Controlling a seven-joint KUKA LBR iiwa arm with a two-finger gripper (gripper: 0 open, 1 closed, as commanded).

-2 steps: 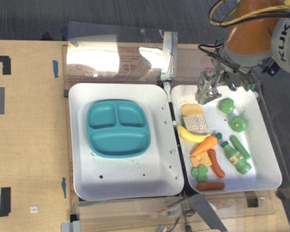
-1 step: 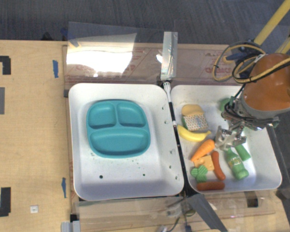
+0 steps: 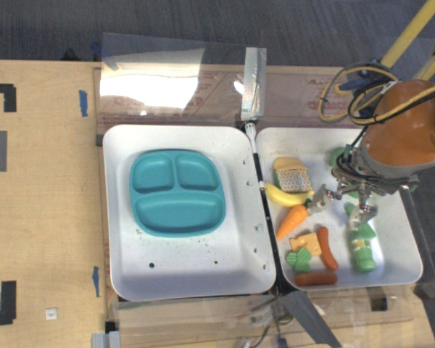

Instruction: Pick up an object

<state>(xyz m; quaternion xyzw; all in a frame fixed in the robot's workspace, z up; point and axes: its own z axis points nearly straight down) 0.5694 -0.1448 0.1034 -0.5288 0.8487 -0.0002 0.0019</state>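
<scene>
The right bin (image 3: 409,267) holds several toy foods: a yellow banana (image 3: 283,194), an orange carrot (image 3: 292,222), a tan waffle-like block (image 3: 292,174), a red sausage (image 3: 326,247), a second sausage (image 3: 315,278) and a green bottle (image 3: 362,251). My gripper (image 3: 342,204) hangs low over the middle of this bin, just right of the banana and carrot and above the bottle. Its metal fingers (image 3: 320,198) stand apart, open, with only bin floor and a bit of green between them. The orange wrist band hides what lies under it.
The left bin (image 3: 123,252) carries a teal divided plate (image 3: 177,193). A green piece (image 3: 341,156) peeks out by the arm at the right bin's back. Cables loop above the wrist. A clear sheet and tape strip lie behind the bins.
</scene>
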